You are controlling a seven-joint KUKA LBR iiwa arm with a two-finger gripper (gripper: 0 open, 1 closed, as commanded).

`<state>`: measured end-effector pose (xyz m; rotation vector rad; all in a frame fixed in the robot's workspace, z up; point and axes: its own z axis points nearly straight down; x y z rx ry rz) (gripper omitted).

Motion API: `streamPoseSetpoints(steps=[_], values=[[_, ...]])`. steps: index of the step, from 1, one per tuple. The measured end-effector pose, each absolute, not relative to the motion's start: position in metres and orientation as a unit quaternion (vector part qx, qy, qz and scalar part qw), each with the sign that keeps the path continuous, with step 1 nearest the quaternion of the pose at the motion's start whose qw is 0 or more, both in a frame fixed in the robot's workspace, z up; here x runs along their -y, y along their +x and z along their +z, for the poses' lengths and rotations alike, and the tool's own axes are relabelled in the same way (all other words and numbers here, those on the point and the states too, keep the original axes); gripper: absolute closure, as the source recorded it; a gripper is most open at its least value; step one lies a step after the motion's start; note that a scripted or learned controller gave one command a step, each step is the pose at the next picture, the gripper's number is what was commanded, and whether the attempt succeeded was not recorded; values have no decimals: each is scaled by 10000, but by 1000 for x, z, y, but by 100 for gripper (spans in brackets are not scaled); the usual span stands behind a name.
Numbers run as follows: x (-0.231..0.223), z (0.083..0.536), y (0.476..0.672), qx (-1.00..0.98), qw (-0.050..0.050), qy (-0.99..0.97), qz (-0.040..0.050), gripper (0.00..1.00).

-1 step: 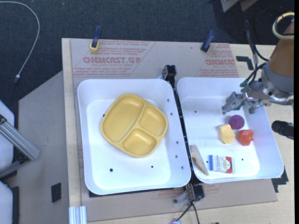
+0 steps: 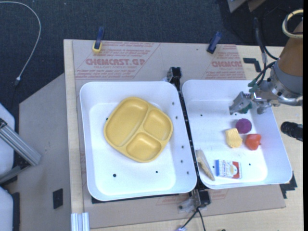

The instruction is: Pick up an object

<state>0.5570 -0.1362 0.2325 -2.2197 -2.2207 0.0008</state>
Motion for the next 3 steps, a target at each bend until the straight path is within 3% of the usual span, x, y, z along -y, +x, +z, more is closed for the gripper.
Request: streamPoseSetpoints(steps=[3], values=[[145, 82, 560, 7068, 24, -7074, 11, 0]])
